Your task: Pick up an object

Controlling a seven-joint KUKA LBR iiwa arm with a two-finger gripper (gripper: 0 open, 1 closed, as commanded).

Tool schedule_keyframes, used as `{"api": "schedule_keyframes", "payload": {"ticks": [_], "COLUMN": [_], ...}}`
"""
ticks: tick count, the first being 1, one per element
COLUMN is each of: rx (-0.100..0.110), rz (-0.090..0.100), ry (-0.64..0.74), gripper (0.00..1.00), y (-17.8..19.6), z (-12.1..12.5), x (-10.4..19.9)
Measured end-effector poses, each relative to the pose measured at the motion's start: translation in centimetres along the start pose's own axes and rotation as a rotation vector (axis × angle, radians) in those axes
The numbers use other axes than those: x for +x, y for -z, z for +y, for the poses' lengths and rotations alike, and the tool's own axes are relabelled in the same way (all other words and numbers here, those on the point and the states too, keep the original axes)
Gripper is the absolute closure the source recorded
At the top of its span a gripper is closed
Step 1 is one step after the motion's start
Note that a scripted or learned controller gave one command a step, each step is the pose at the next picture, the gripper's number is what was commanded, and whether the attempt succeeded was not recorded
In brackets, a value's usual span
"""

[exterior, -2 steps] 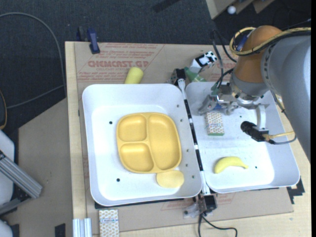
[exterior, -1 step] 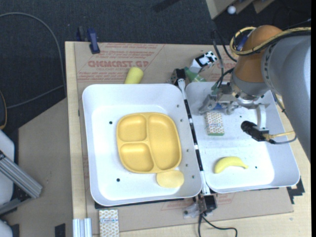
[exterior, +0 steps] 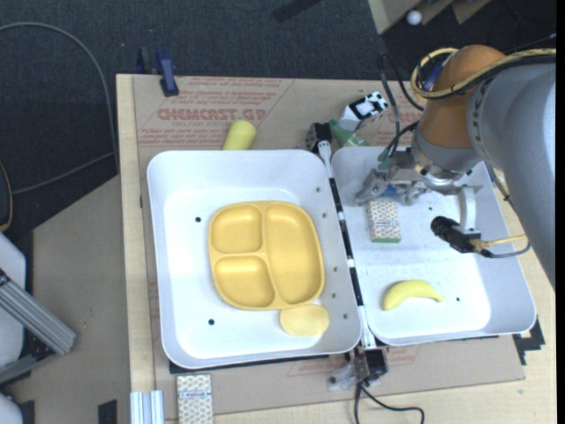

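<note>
At the right of the frame the arm (exterior: 521, 122) shows as a broad, smooth, light grey rounded casing. Above the wrist sits a glossy orange band (exterior: 459, 95), dome-like at its top, with yellow and blue cables (exterior: 433, 69) looped beside it at the upper right. Below the band comes a grey metal wrist flange, then the pincer (exterior: 388, 186), a small cluster of dull metal parts. A black cylindrical piece (exterior: 452, 232) hangs off a pale bracket lower right of the wrist, with a thin yellow wire trailing from it toward the right edge.
</note>
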State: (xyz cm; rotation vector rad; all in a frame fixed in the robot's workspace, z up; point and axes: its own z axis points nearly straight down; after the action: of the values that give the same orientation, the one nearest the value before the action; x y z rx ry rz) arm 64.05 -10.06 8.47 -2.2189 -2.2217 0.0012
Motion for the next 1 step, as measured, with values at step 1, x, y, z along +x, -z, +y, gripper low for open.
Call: {"api": "schedule_keyframes", "payload": {"ticks": [1], "rx": [0.0], "rz": [0.0], "ry": [0.0], "gripper": [0.0], "y": [0.0], "z": [0.0], "x": [0.0]}}
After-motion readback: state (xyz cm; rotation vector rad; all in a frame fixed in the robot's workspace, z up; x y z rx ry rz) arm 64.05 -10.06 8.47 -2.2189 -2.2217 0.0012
